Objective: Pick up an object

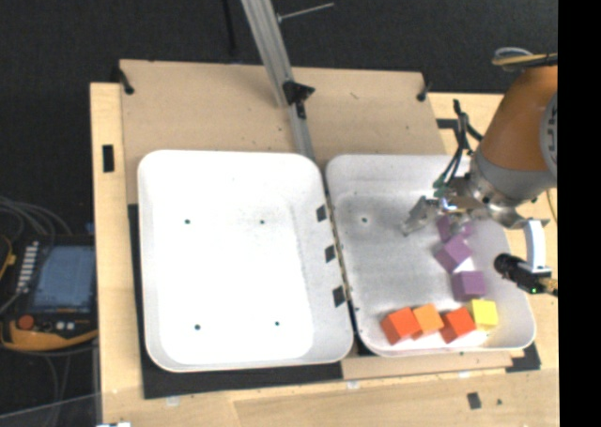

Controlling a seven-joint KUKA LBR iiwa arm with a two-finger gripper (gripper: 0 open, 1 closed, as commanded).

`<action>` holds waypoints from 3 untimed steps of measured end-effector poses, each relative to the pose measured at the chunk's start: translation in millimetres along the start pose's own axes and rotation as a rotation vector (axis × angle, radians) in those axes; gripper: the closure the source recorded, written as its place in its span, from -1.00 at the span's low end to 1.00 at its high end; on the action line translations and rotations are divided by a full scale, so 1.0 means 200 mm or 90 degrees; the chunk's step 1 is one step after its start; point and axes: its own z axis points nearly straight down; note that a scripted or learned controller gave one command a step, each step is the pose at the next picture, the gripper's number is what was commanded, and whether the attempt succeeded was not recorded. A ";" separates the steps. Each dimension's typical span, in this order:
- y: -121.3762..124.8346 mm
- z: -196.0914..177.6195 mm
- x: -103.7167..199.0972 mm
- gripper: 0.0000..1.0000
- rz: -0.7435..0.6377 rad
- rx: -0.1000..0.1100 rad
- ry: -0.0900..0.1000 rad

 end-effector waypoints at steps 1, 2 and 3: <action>0.04 0.28 -0.03 -1.00 0.001 0.000 -0.001; 0.05 0.21 -0.03 1.00 0.004 -0.006 -0.001; 0.01 -0.08 -0.03 1.00 0.003 -0.008 -0.001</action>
